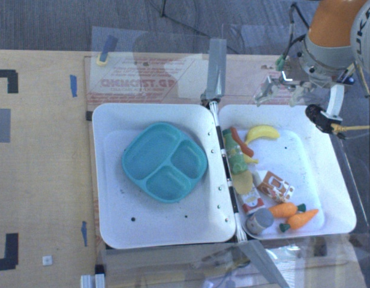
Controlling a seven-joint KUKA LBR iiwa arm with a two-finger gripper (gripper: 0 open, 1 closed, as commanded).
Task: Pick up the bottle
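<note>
The bottle [236, 156] is green with a pale label and lies on its side along the left wall of the right bin [328, 179]. A red chili [241, 141] rests against it. My gripper [282, 92] hangs above the far rim of the right bin, well up and to the right of the bottle. Its fingers [264, 93] are spread open with nothing between them.
The right bin also holds a banana [262, 133], a small snack box [275, 186], two carrots [291, 213], a can [259, 219] and a yellowish item [243, 182]. In the left bin [107, 221] lies a teal divided plate [165, 161].
</note>
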